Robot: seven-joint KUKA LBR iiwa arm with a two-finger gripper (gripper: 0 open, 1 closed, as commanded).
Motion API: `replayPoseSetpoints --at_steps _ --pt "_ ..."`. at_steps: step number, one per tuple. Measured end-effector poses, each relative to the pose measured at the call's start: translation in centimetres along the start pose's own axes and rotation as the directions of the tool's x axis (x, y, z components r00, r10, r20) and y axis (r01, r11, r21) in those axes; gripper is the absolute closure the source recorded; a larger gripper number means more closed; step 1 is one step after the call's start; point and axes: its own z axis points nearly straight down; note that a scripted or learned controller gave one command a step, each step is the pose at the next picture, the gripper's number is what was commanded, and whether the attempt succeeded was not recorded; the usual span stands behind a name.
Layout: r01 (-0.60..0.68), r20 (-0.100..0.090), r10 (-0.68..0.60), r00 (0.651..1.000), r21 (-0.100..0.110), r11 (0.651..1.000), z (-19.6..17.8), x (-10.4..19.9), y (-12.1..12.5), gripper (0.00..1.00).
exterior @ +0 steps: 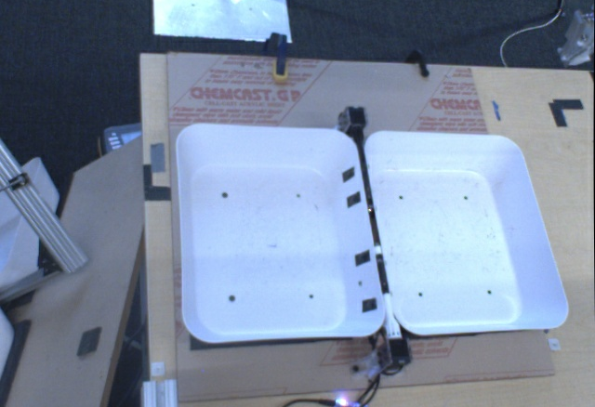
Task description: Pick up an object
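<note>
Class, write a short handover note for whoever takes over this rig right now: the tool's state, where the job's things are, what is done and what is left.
Tool: nothing to report on it from this camera view.
Bins: the left bin and the right bin sit side by side on the bench, joined along a middle seam with black clips. Their floors show small dark specks and screw holes; I see no object to pick in either.
Done: no pick is evident.
Left: the whole job, find an object, grasp it and lift it.
</note>
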Motion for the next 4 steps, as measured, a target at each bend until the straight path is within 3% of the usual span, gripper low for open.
replayPoseSetpoints --at_steps 1,2,3,4 --pt "0.009 0.003 -0.009 1.0 -0.017 1.0 -10.6 1.0 0.0 1.0" --pt "0.008 0.0 -0.008 1.0 -0.007 1.0 -9.9 1.0 0.1 0.0" --pt "0.004 -0.003 -0.004 1.0 0.005 1.0 1.9 -0.1 -0.5 0.0" --pt "0.011 0.002 -0.011 1.0 -0.01 1.0 0.0 0.0 -0.3 1.0"
